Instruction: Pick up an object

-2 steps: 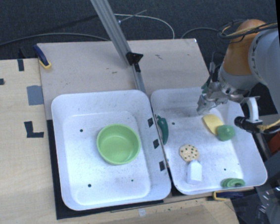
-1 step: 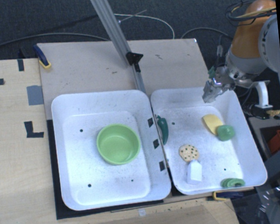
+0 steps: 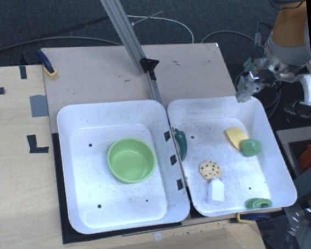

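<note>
The right bin [image 3: 267, 131] holds a yellow block [image 3: 235, 136] with a green rounded piece [image 3: 251, 147] touching its lower right side. A tan cookie [image 3: 209, 169] lies near the middle, and a small white bottle [image 3: 216, 191] lies just below it. A dark green pepper [image 3: 181, 144] rests against the bin's left wall, and a green ring-shaped piece [image 3: 259, 203] sits at the front right corner. My gripper [image 3: 244, 91] hangs over the back right rim of this bin, above and right of the yellow block. It is small and partly blurred here.
The left bin [image 3: 72, 124] holds a light green bowl [image 3: 130, 159]. A grey metal pole [image 3: 126, 30] slants down from the top to the gap between the bins. Cables lie on the dark floor behind the bench.
</note>
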Controlling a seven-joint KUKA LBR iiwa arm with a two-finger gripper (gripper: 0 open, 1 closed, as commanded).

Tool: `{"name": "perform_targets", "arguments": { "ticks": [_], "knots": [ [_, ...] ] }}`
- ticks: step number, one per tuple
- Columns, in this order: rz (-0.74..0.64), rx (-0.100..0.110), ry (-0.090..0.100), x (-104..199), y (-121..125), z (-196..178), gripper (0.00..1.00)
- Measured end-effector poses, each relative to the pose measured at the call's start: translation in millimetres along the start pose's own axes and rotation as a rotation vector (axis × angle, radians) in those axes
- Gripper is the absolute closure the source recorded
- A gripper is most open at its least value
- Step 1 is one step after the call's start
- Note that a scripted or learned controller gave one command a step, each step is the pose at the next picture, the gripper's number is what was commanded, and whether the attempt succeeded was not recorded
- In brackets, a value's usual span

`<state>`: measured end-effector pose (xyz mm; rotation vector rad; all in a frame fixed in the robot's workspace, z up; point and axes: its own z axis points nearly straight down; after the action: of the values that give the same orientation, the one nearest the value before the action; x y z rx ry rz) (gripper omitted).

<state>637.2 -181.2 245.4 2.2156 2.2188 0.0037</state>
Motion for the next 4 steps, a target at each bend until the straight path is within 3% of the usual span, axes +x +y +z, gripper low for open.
{"name": "perform_targets", "arguments": {
  "ticks": [1, 4],
  "knots": [
    [0.0, 0.005, 0.002, 1, 1, -12, 1.0],
    [-0.004, 0.009, 0.003, 154, -24, -6, 1.0]
  ]
}}
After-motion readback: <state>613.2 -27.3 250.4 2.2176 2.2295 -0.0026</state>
